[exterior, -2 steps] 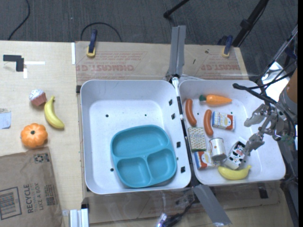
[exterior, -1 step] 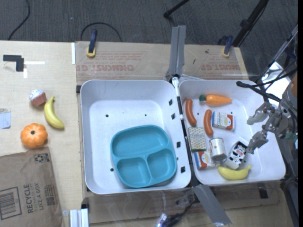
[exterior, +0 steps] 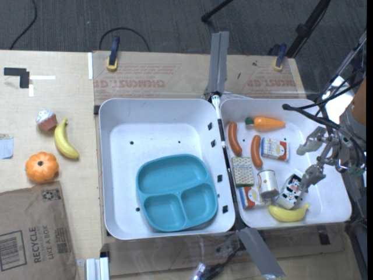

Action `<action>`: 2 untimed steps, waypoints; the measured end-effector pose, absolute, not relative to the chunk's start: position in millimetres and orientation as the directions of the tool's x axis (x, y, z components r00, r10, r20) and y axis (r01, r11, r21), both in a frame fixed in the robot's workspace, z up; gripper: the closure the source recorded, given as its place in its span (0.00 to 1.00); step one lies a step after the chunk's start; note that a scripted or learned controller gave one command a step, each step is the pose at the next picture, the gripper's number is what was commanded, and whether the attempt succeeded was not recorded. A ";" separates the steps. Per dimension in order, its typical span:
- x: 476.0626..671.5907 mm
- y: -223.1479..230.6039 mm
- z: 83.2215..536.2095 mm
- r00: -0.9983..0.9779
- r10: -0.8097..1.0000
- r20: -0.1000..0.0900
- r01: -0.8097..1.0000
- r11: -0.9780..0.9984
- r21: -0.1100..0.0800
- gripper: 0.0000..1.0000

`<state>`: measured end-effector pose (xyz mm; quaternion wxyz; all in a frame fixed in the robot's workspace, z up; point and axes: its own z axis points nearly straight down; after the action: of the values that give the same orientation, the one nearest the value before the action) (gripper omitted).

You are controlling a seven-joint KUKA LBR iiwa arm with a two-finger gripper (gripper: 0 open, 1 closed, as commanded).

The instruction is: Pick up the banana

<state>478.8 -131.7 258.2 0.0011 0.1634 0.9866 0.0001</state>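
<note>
A yellow banana (exterior: pixel 288 213) is lying at the near edge of the right bin (exterior: pixel 338 212), beside a small carton (exterior: pixel 291 189). It is probably light, smooth and curved, best pinched across its middle. The claw (exterior: pixel 312 159) is hanging open above the bin, gripping nothing.

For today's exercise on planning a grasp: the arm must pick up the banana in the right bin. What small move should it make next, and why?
Probably a short move down and toward the bin's near wall. The gripper hangs above the black-and-white carton, while the yellow banana lies just beyond it by the near rim of the right white bin, not between the fingers. The silver can sits close, so approach carefully.
</note>
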 end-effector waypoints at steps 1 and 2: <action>482.8 -169.6 96.3 -0.958 0.285 -0.018 0.286 0.958 0.001 0.00; 504.0 -120.1 157.8 -0.965 0.262 -0.003 0.262 0.965 0.001 0.00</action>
<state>504.0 -120.1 157.8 0.0016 0.1323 0.9912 0.0004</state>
